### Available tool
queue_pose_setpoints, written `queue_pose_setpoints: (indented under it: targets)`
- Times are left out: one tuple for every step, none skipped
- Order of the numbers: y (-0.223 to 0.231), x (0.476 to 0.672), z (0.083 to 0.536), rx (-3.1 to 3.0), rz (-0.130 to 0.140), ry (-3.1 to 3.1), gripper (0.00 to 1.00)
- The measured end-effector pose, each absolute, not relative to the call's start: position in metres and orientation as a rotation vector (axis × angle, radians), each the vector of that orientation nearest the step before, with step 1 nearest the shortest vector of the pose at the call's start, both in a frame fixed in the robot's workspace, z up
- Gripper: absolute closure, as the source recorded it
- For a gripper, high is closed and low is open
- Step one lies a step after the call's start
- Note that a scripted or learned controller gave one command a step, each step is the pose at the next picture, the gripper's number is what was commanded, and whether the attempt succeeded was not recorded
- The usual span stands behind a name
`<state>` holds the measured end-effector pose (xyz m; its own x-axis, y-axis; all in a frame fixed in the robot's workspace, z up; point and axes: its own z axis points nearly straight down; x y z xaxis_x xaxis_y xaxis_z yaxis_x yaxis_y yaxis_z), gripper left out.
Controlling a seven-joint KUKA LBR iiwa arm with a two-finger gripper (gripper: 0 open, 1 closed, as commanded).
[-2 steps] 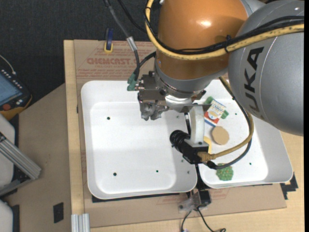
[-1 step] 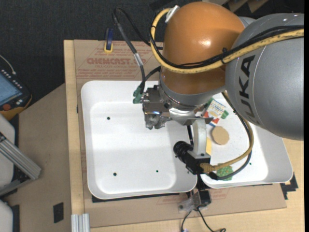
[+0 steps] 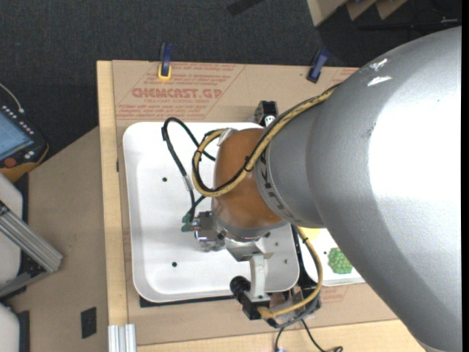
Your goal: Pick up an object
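My arm (image 3: 381, 160) crosses in from three o'clock and covers most of the view, so the nearest hazard is simple blindness: the claw (image 3: 207, 235) hangs low over the left bin (image 3: 146, 196) near its middle, and I cannot tell its state or whether it has anything. No object to pick is visible to me on the bin's bare white floor; anything there would lie under the wrist. Farther off at four o'clock, the yellow-and-green item (image 3: 333, 255) in the right bin (image 3: 311, 270) is well apart, so a blind descent here could simply close on nothing or press into the floor.
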<state>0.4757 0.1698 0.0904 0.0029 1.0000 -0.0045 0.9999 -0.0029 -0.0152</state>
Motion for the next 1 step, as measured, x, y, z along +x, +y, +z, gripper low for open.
queue_pose_setpoints:
  targets:
    - [0.2160,0.4792,0.1620,-2.218,-0.009,-2.227,1.00]
